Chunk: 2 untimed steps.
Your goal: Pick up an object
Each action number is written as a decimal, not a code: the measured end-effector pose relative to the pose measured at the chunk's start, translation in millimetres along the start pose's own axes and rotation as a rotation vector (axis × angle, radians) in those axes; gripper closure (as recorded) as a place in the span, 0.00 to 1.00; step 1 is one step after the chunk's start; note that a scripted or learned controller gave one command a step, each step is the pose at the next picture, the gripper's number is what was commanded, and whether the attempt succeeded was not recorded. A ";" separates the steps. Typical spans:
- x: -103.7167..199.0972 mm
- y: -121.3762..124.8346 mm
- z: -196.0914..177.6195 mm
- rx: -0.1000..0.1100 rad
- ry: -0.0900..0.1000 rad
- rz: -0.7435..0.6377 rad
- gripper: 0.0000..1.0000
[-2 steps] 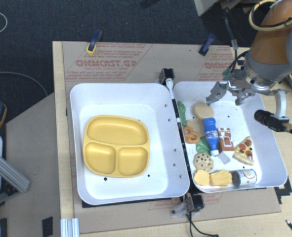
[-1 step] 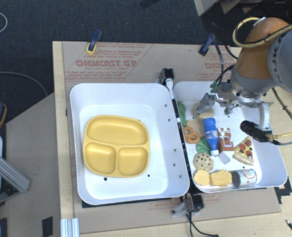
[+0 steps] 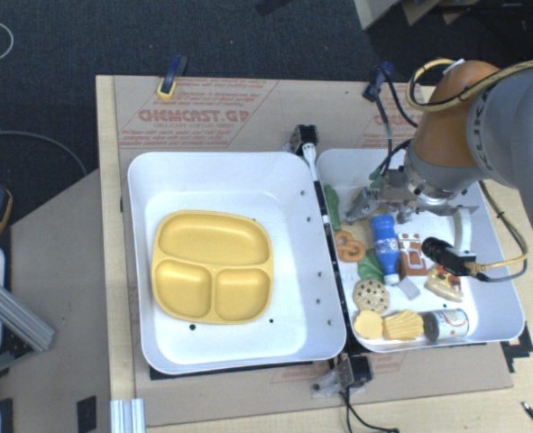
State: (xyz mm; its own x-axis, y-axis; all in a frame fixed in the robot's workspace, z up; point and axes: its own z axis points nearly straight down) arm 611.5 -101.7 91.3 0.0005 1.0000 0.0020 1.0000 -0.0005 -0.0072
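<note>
Two white bins sit side by side on the surface [image 3: 203, 115]. The left bin [image 3: 149, 183] holds a yellow divided plate [image 3: 214, 266], three compartments, lying flat near the middle. The right bin [image 3: 505, 305] is crowded with small things: a blue bottle [image 3: 385, 244] standing roughly in the middle, a pretzel [image 3: 347, 244] just to its left, a round speckled cookie [image 3: 370, 293] below that, and a pale yellow wedge with a ridged piece [image 3: 390, 325] near the front edge. A green item [image 3: 332, 207] lies against the bin's left wall. The grey arm with its orange band [image 3: 451, 115] reaches in from the right, and the claw [image 3: 388, 201] is down at the top of the blue bottle; whether it is clenched or released I cannot tell from here.
</note>
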 end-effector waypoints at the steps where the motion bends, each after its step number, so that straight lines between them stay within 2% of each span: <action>1: -0.9 1.2 -13.9 -0.005 -0.002 0.001 1.00; 2: -6.0 -6.1 -62.9 -0.013 -0.004 0.001 1.00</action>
State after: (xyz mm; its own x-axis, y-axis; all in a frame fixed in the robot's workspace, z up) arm 605.8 -107.8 154.2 0.0019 1.0000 -0.0016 1.0000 -0.0019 0.0055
